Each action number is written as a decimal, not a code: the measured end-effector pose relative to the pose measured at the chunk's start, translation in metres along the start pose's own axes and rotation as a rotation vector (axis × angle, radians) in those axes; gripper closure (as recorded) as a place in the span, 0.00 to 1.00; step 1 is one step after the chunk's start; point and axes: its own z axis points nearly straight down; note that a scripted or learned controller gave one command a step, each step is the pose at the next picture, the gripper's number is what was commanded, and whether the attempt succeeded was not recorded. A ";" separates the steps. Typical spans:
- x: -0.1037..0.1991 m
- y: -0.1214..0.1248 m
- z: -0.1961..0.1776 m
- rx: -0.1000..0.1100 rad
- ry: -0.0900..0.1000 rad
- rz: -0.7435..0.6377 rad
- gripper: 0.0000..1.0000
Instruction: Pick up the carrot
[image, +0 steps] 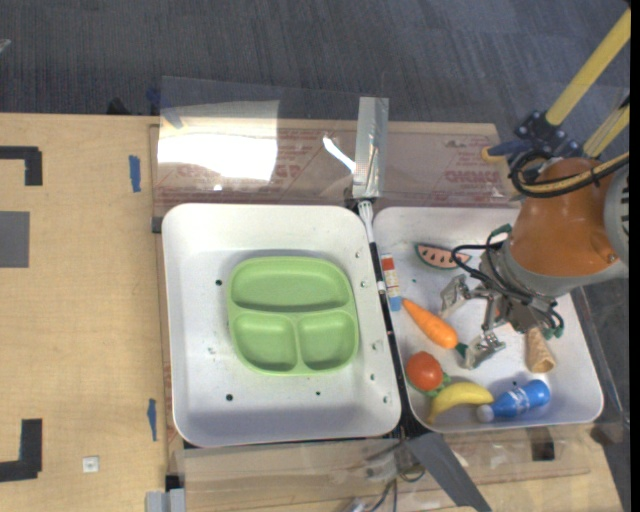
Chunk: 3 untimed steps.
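While the arm (560, 225) is reaching in from the right, we are seeing its gripper (478, 320) hanging over the right bin (590, 375) with its two fingers spread wide and nothing between them. One finger (455, 293) is sitting near the leafy end of the carrot (431, 322), the other (488, 345) just past that end, toward the bin's middle; we cannot tell whether either is touching it. The carrot is lying on the bin floor at a slant, its tip pointing toward the divider, just left of the gripper. Below it a tomato (424, 371) is resting beside a banana (459, 398), and a blue bottle (520, 398) is lying next to the banana. A watermelon slice (434, 254) is sitting near the bin's far wall, and a cork-like piece (540, 349) is lying to the right of the gripper. We are finding a green divided plate (293, 314) in the left bin (190, 330). Both bins are resting on a wooden bench (70, 300), with dark carpet (300, 45) beyond.
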 end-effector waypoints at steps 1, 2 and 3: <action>-0.001 -0.007 -0.014 0.014 -0.012 0.008 1.00; 0.003 0.057 -0.097 -0.001 0.004 0.343 1.00; -0.036 0.021 -0.214 0.002 0.002 0.768 1.00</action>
